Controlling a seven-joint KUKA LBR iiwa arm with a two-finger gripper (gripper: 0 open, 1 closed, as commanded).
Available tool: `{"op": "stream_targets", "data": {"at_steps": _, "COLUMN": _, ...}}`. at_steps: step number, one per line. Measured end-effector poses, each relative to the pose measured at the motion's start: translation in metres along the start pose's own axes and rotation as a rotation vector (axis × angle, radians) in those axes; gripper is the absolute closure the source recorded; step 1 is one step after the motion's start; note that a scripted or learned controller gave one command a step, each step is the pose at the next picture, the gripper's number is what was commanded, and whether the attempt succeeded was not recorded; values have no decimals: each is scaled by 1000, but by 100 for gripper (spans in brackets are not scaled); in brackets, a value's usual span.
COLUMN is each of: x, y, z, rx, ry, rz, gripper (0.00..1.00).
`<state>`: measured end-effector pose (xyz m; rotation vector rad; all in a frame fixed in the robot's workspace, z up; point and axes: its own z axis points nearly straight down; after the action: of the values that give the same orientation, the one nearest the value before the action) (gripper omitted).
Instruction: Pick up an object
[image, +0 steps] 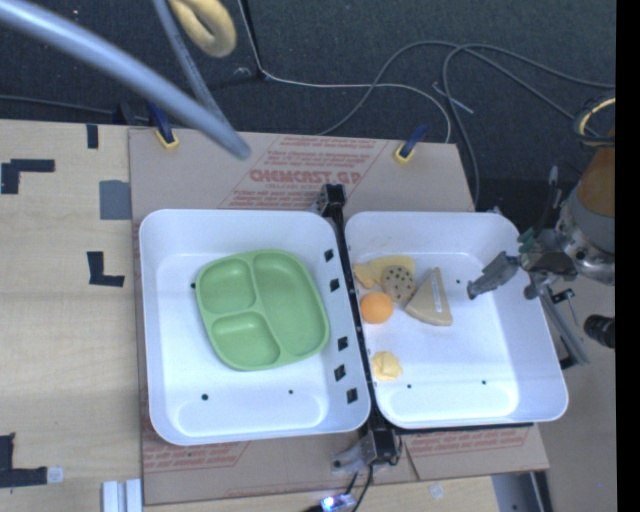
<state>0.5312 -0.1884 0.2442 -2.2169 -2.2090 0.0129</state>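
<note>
Just end effector (487, 277) above right bin's rim (533, 300)

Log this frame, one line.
gripper: over right bin, holding nothing | food pieces: left side of right bin | green plate: left bin

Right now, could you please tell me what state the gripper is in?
Gripper: over the right bin's right side, nothing seen between its fingers; open or shut cannot be told.
</note>
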Motion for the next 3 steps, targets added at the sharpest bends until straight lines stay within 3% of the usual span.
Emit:
{"op": "stream_targets", "data": {"at_steps": 1, "x": 1, "y": 2, "z": -8, "rx": -13, "ry": -3, "rz": -4, "gripper": 0}}
{"op": "stream_targets", "data": {"at_steps": 3, "x": 4, "y": 2, "z": 99, "rx": -9, "ry": -3, "rz": -4, "gripper": 0}}
